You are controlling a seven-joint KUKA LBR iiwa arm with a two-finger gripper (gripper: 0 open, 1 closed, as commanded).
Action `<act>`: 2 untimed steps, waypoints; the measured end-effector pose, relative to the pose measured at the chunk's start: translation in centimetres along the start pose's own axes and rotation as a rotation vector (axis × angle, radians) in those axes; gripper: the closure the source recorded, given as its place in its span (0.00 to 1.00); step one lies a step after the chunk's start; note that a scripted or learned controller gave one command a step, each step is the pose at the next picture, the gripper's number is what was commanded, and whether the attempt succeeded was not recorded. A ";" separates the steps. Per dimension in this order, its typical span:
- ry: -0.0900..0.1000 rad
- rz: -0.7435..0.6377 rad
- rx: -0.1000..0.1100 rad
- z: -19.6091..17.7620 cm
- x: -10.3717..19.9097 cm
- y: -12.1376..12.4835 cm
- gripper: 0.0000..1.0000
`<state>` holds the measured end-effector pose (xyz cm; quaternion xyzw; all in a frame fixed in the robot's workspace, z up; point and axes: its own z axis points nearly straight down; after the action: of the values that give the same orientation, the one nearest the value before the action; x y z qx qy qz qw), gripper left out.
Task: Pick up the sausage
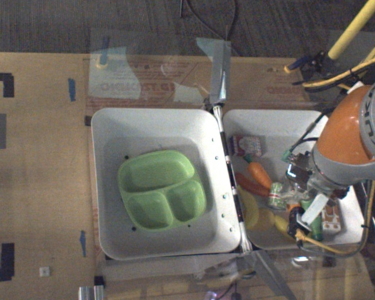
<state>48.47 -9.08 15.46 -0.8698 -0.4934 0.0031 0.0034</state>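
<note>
Sausage [247, 184], dark red, lies in the right bin [347, 245], to the view's left of the tool [295, 191], with a green can [276, 196] between them. A carrot [260, 174] lies against the sausage, farther from the tool's base; a banana [250, 212] sits just below. Whether the tool is clenched or released cannot be told.

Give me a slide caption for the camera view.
KUKA arm over the right bin of toy food, sausage beside the carrot; green divided plate in the left bin.
</note>
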 end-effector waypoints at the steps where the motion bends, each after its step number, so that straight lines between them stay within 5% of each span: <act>1: 0.000 0.117 -0.005 -4.3 2.3 4.9 1.00; 2: -0.004 0.114 0.000 -5.2 2.3 4.8 1.00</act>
<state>53.81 -9.53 20.57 -0.8965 -0.4430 0.0048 0.0022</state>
